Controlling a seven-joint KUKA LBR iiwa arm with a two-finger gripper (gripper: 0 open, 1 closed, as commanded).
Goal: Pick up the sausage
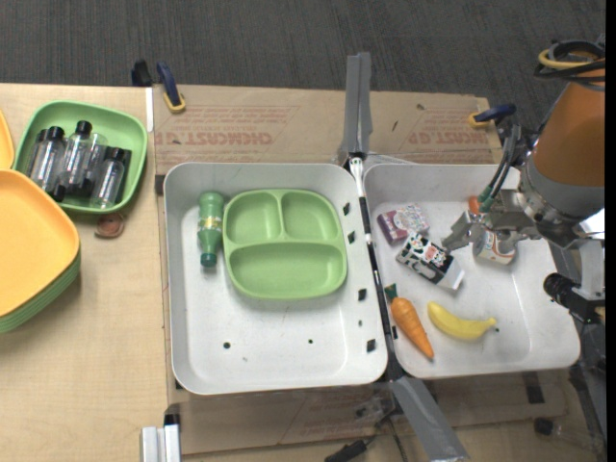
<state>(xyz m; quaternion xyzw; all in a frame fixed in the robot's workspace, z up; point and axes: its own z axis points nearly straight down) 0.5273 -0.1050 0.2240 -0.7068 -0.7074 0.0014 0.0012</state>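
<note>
Sausage is hard for us to make out in the camera view: we take it to be the small reddish piece [474, 204] toward the back of the right bin [539, 349], partly hidden by the gripper [487, 235], which hangs just beside it. We cannot tell whether the gripper is clenched or released, or whether it holds anything. The carrot [412, 326] and banana [460, 321] lie nearer the front. We judge the sausage light, smooth and rather slippery, best taken across its middle.
</note>
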